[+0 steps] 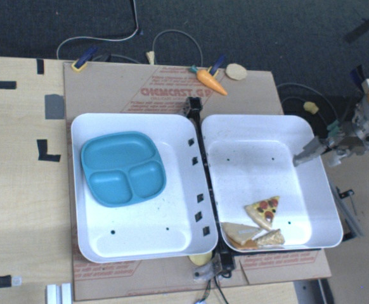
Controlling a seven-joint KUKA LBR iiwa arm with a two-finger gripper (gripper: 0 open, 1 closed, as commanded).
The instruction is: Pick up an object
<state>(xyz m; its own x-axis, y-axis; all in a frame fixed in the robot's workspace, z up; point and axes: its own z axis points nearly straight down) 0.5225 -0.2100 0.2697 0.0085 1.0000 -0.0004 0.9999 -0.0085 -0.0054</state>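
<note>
A toy pizza slice (264, 211) lies in the right bin (254, 151), toward its front. Beside it, at the bin's front edge, rest pale bread-like wedges (253, 236). A blue divided plate (123, 168) sits in the left bin (140, 233). My gripper (308, 153) hangs over the right rim of the right bin, up and to the right of the pizza slice and well apart from it. Nothing is seen held in it.
A toy carrot (211, 81) and a beige round piece (236, 72) lie on the cardboard behind the bins. A small yellow item (310, 107) sits off the right bin's far corner. Another yellowish piece (200, 257) peeks out below the bins' front edge. Cables run behind.
</note>
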